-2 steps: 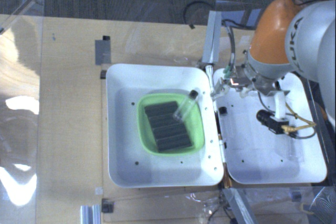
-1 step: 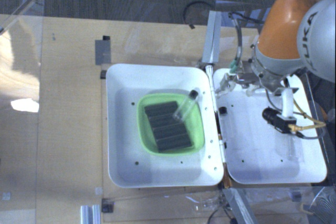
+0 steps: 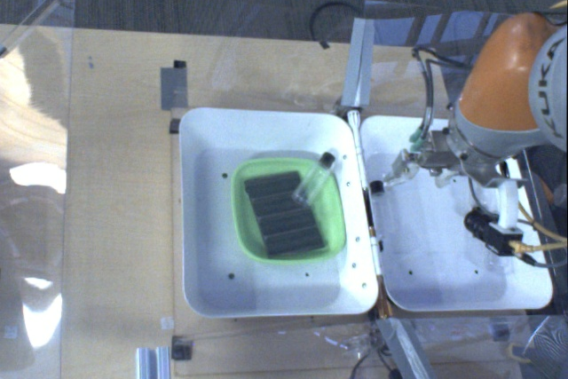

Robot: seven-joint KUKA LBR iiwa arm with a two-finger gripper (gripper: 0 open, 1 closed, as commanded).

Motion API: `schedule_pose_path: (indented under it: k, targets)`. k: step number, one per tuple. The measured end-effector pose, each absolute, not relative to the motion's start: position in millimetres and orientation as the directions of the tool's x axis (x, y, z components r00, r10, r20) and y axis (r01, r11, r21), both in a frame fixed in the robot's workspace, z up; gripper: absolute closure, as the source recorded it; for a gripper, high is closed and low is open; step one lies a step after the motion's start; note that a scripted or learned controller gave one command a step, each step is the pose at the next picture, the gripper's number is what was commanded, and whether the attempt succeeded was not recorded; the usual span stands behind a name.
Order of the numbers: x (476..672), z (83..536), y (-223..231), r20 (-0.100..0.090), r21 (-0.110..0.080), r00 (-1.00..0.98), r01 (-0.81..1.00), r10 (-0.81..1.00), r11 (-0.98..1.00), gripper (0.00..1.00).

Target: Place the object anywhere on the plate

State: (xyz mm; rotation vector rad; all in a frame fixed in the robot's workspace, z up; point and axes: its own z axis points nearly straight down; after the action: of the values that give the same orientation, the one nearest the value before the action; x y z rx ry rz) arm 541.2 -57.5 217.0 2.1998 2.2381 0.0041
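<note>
Sitting in the left bin [image 3: 200, 217]: a green square plate [image 3: 330, 217], lying flat near the bin's middle. Resting on that plate: a dark ribbed block [image 3: 282, 215], slanted and covering much of the plate's floor. Lying across the plate's upper right part: a small clear bottle with a dark cap [image 3: 314, 180], tilted on its side, cap end reaching the plate's far right corner, lower end touching the dark block. Hanging over the right bin [image 3: 417, 280]: the grey arm with its orange band [image 3: 501, 80], reaching in from the right. Hovering near the right bin's upper left part, well apart from the plate: the gripper [image 3: 399, 171]. Cannot tell whether apart or together; too small and blurred. Carrying both bins side by side: the pale wooden table [image 3: 106, 191].
</note>
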Motion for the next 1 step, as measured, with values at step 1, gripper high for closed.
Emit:
schedule_pose_path:
  k: [1]
  targets:
    - [505.4,333.9,-92.0,-0.003,0.011,-0.125,0.992,0.992,0.125,0.0]
